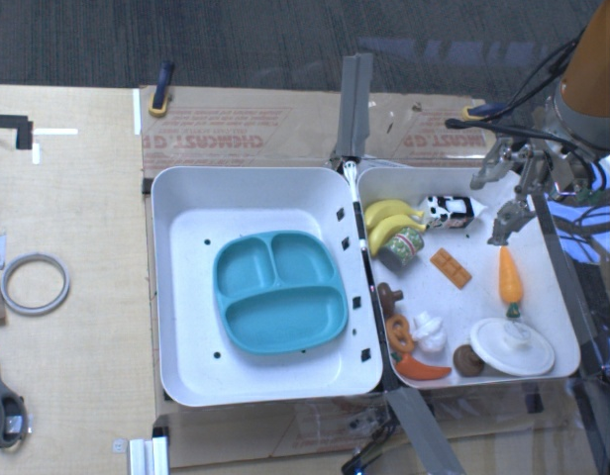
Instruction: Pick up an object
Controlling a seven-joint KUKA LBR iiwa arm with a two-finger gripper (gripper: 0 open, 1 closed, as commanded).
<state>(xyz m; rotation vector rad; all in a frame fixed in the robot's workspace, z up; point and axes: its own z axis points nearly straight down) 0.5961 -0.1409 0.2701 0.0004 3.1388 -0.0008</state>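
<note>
Hand (510, 206): state cannot be told, nothing seen grasped | carrot (510, 277) lies just below hand in right bin (558, 310) | hand judged poised above for descent

I see smooth white plastic bins (176, 364) and a glossy teal plastic tray (281, 291). My gripper (511, 206) is bare grey metal.

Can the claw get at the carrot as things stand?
Probably yes. The claw hangs just above the carrot, which lies apart on bare bin floor, with the white lid below it and the orange block to its left, neither touching it.
</note>
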